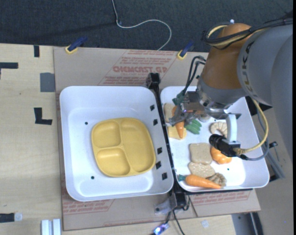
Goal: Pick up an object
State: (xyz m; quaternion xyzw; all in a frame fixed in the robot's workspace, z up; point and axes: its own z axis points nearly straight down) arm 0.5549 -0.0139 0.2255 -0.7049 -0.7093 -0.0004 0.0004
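My gripper (183, 112) is down in the upper left part of the right bin (251, 180), over a cluster of toy food: a green piece (193, 127), a yellow wedge (173, 131) and an orange piece (180, 127). The wrist hides the fingertips. Lower in the same bin lie a slice of bread (201, 153), a cracker-like piece (202, 169), a carrot (203, 181), an orange fruit (220, 155) and a pale shell-like piece (218, 128).
The left bin (74, 106) holds a yellow divided plate (122, 147). A black divider (160, 126) runs between the bins. The arm's grey body and cables cover the right bin's upper right side. Cardboard lies under both bins.
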